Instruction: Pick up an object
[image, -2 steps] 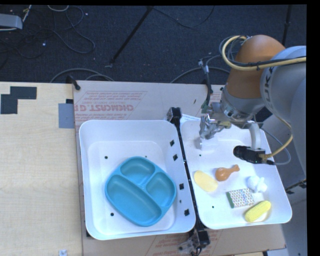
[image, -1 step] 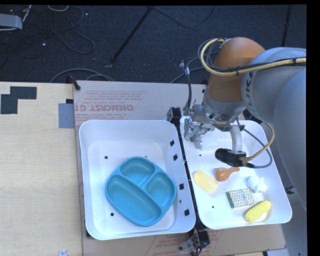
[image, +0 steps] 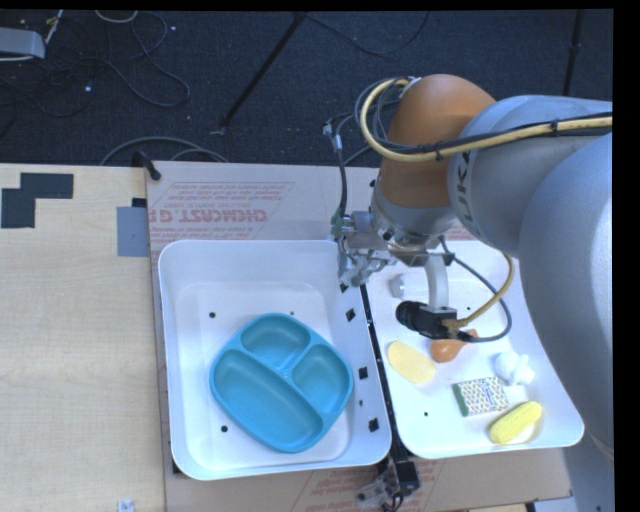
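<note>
Presently finding the gripper (image: 358, 268) hanging just up and right of the blue divided plate (image: 281, 382), over the dividing wall (image: 376, 372) at that plate's right. Not managing to judge the claw spread or pressed together; making out no object in it. Rating the task as barely begun: nothing lifted, whole pick left to do. Locating candidate objects lying right of the plate, in the neighbouring bin (image: 440, 436): pale yellow oval (image: 410, 362) nearest, orange piece (image: 447, 350) just beyond, then patterned block (image: 482, 395), white lump (image: 512, 368) and yellow lump (image: 515, 422) farthest. Noting the claw's tip small, shadowed, crowded by wrist hardware; orange piece partly covered; arm (image: 545, 200) cut off further right of the plate.
</note>
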